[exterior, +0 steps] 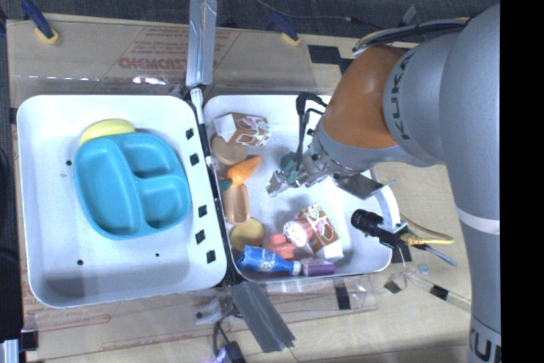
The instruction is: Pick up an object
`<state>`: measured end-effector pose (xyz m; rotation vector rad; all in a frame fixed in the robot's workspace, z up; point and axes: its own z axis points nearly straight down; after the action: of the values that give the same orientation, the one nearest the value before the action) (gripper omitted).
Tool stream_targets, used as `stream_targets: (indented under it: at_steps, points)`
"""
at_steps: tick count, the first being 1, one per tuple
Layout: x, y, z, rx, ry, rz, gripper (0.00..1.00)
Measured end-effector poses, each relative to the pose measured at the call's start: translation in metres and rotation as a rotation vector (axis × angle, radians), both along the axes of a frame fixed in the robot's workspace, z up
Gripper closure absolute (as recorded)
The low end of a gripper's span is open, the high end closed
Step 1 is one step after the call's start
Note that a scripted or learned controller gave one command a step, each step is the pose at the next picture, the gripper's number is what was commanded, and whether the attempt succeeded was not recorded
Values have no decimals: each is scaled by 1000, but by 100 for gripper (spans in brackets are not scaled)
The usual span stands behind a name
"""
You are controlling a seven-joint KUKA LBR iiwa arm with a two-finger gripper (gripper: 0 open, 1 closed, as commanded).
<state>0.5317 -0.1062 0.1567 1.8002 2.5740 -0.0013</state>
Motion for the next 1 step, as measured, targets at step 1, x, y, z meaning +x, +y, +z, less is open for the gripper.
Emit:
stream_targets:
  at_steps: [1]
  points:
    - [-6, 40, 93, 2, -6, -18, 100]
